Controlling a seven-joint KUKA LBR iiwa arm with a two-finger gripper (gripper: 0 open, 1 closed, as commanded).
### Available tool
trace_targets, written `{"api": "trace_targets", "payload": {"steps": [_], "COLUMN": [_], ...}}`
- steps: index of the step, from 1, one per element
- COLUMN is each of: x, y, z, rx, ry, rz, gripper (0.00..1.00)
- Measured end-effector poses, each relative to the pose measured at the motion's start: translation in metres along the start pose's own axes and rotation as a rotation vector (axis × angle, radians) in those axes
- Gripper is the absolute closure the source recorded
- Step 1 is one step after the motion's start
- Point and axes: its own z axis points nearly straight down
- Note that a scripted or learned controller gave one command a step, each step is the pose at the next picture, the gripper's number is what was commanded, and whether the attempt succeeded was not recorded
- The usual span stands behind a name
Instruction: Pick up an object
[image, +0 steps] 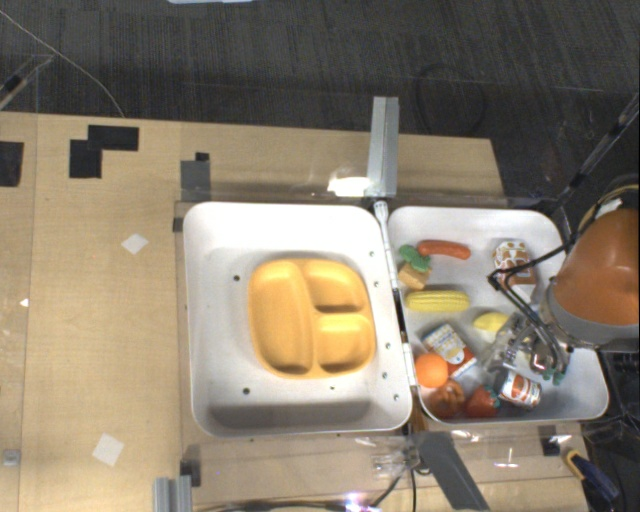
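— Where is your tool right now?

— Your tool (522, 352) is low in the right-hand shallow white bin (585, 400), toward its near right part, hanging off the grey arm with the orange band (600, 275) that comes in from the right. Black cables cross in front of it, and you cannot tell from this view how the tool stands or whether anything sits in it.

— What lies closest to it?

— Just beside the tool, on the near side, you have a small round can with a red and white label (520, 390), lying tilted on the bin floor. Next to that, a dark red rounded toy fruit (478, 402) and another dark one (447, 398) against the bin's near wall. A little to the left you see a round orange toy fruit (431, 370) and a small flat packet with a red and white print (447, 343). Up from the tool lies a small yellow lemon-shaped toy (489, 322).

— And farther off?

— A yellow corn cob toy (436, 300), a green and tan toy piece (413, 266), a red sausage toy (443, 250) and a small white and brown patterned cup (512, 256) near the far wall. In the left white bin (215, 300) rests a yellow divided plastic tray (308, 315), near its middle. Both bins sit side by side on the tan wooden desk (90, 300).
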Motion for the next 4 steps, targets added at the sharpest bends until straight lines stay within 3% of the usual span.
{"api": "trace_targets", "payload": {"steps": [1, 2, 3, 4], "x": [0.000, 0.000, -0.054, -0.139], "y": [0.001, 0.001, 0.044, 0.078], "z": [0.001, 0.001, 0.003, 0.007], "rx": [-0.001, -0.001, 0.000, 0.002], "ry": [0.000, 0.000, 0.005, 0.011], "rz": [-0.001, -0.001, 0.221, 0.387], "gripper": [0.00, 0.00, 0.00, 0.00]}}
